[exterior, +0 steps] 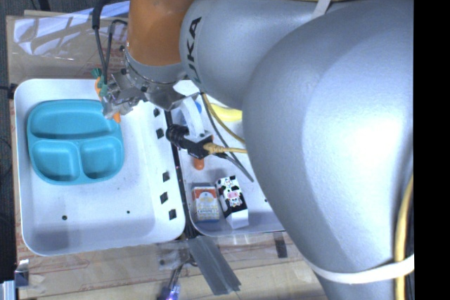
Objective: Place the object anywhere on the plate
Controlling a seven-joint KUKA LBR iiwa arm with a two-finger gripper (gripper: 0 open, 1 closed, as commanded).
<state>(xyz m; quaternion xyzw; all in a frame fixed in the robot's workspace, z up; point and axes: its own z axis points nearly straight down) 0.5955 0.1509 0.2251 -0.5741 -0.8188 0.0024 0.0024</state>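
A blue plate [70,140] with three compartments lies in the left white bin [91,221]. My gripper [114,103] hangs over the plate's upper right rim, below the orange wrist band [158,10]. A small orange piece [116,118] shows right under the gripper at the rim; I cannot tell whether it is held. A green and orange bit [101,86] shows beside the gripper on its left. The wrist hides the gripper's tip.
The right bin [239,225] holds a small orange and white carton [205,201], a black and white box [233,200], a small orange item [200,164] and something yellow [226,114]. The big grey arm [316,116] covers most of that bin.
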